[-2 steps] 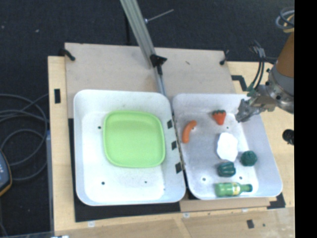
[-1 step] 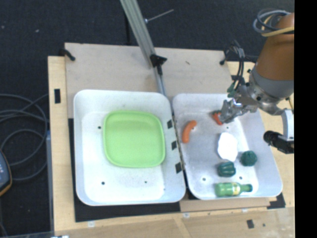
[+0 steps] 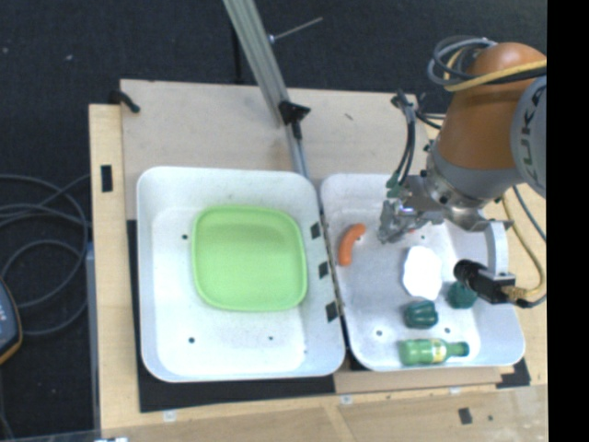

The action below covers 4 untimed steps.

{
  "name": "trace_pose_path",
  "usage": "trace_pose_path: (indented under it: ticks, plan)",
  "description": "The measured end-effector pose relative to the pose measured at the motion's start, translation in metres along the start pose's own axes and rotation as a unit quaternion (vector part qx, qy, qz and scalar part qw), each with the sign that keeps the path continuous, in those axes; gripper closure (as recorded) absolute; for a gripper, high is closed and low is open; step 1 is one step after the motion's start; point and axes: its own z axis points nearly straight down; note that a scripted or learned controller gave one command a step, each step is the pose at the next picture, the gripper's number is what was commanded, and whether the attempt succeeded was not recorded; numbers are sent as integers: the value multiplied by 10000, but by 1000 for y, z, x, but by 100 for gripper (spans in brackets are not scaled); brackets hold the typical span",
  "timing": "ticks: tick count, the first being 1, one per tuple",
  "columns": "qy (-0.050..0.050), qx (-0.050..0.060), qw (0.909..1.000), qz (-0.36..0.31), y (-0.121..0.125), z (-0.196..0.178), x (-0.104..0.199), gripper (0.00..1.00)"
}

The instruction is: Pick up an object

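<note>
Orange plastic marks the nearest object to the gripper (image 3: 398,221): a small carrot-shaped piece (image 3: 349,244) lies just to the gripper's left and slightly toward the camera, close to the left wall of the right bin (image 3: 368,187). The gripper hangs over the upper part of that bin, its fingers pointing down. Whether the fingers are spread or closed cannot be told from this slanted view, and nothing can be seen between them.

Nearer the camera than the gripper and a little to its right sits a white rounded object (image 3: 422,272). Beyond that, farther toward the camera, are a dark green round piece (image 3: 421,315) and a second dark green piece (image 3: 460,294) off to the right. A green bottle with a yellow label (image 3: 433,349) lies on its side near the front wall, the farthest of these from the gripper.

Well to the gripper's left, the left bin (image 3: 161,247) holds a light green square plate (image 3: 249,258) lying flat.
</note>
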Motion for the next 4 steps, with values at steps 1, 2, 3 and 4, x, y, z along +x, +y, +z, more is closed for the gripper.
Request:
trace_pose_path:
  ticks: [1,2,3,4]
  plan:
    - [0,0,10000,0,-7,16,47,100]
    - [1,-3,10000,-5,-28,25,99,100]
    - [3,-7,10000,-6,-46,21,147,100]
    - [-1,-5,10000,15,-45,21,145,0]
